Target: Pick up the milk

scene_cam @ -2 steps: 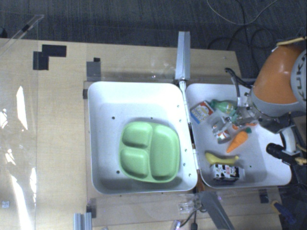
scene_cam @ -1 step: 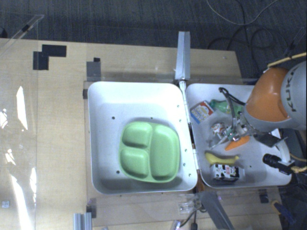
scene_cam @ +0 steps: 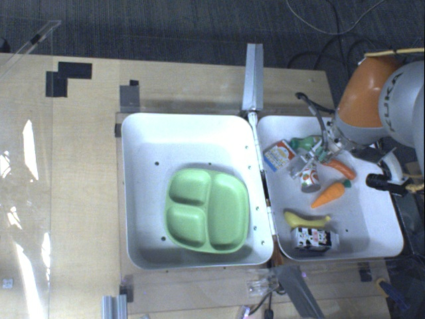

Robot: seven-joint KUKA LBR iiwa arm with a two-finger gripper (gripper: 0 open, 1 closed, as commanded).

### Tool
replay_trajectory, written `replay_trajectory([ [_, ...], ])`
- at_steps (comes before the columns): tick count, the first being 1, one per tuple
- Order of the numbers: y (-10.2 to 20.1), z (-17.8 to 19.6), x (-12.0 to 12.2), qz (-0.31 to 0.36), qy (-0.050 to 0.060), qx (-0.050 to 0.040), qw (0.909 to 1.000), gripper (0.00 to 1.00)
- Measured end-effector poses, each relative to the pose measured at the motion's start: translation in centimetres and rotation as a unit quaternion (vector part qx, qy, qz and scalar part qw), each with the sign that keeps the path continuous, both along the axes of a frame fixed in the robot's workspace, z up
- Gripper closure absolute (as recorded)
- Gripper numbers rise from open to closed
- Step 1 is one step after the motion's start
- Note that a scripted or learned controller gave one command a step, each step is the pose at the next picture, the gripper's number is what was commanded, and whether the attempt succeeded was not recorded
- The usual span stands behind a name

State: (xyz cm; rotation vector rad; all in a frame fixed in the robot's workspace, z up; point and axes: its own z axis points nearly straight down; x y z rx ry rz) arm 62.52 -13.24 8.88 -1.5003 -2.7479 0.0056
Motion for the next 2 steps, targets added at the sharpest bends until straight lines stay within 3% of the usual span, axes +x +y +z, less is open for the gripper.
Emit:
replay_trajectory([
  [1,0.1,1.4,0.5,0.002,-0.011,-0.0016,0.9999,1.0],
  [2,0.2,2.7,0.8,0.003,-0.016,-0.002,0.9999,1.0],
])
